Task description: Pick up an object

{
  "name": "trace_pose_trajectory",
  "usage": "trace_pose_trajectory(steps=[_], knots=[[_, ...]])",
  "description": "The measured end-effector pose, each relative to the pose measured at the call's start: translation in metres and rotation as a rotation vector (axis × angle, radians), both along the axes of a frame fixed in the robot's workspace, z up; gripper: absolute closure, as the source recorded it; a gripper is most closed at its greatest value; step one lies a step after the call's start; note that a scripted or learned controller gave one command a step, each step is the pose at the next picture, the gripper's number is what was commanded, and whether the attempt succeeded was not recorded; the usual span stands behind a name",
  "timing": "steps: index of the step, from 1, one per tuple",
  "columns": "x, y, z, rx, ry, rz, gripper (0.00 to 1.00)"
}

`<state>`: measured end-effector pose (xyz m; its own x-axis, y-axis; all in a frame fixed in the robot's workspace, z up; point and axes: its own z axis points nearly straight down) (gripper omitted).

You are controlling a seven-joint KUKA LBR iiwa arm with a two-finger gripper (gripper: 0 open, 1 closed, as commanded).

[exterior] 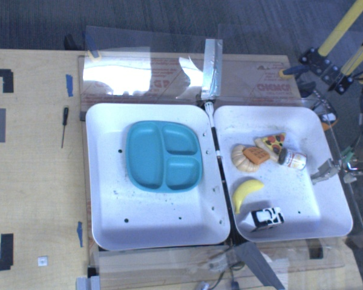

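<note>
I cannot tell where my gripper stands or whether it is apart or together: at the right rim of the right bin (336,213) there is only a small grey metal part (327,171), too slight to read.

Inside that bin, nearest the metal part, a small bottle (292,159) lies on its side with its dark cap toward the bin's middle. Just beside it, up and to the left, is a toy pizza slice (272,142), and touching that, a tan bread-like piece with an orange piece (256,155) on top. Below them, apart, a yellow banana (247,193) curves toward the bin's left wall. Near the front edge sits a small black-and-white block (267,217).

The left bin (103,180) holds a teal divided plate (165,156) with three compartments, lying flat near its centre.

On the wooden surface (30,180) to the left, a thin dark tool like a screwdriver (64,124) lies well apart from the bins.
</note>
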<state>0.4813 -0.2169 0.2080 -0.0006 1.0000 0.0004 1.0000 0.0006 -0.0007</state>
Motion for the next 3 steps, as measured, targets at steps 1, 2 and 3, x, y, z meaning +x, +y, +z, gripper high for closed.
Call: trace_pose_trajectory(steps=[1,2,3], knots=[[0.055,0.051,-0.095,0.005,0.009,0.062,0.0],[0.151,0.07,-0.116,-0.002,0.019,-0.093,0.0],[0.153,0.071,-0.103,-0.004,0.015,-0.09,1.0]])
